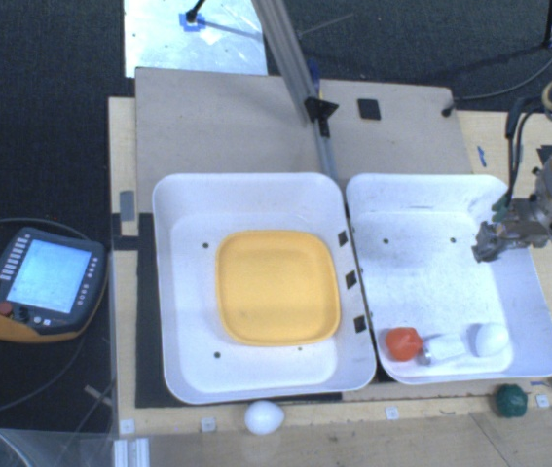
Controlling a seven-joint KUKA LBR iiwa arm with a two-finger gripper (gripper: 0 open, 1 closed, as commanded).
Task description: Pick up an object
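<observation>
Nothing is picked up yet. Nearest the camera, below the gripper, the red object and the white ball lie in the right bin. Whether its jaws are spread, I cannot tell.

1. Lay dark under everything: carpet.
2. Stood on it: pale wooden bench.
3. Rested left on the floor: handheld screen, cabled.
4. Gleamed at top: shiny floor patch.
</observation>
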